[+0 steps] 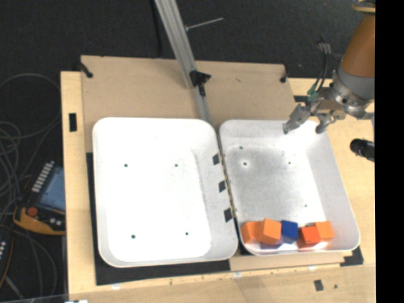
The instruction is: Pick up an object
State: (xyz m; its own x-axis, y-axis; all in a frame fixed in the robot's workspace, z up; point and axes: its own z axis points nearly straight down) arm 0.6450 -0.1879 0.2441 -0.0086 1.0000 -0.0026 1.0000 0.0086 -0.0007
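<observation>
Nothing is picked up yet: the gripper (305, 122) hangs open and bare over the right bin's (278, 163) far corner, well apart from the blocks (287, 231) along its near edge.

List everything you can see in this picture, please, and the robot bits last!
Orange blocks: about four, orange, along the near edge of the right bin.
Blue block: one, blue, between the orange blocks.
Bins: two, white, side by side on the bench.
Bench: one, tan board under the bins.
Metal rail: one, grey, slanting down behind the bins.
Handheld controller: one, orange and grey, far left among cables.
Arm: one, grey with orange band, upper right.
End effector: one, grey, over the right bin's far corner, fingers spread, holding nothing.
</observation>
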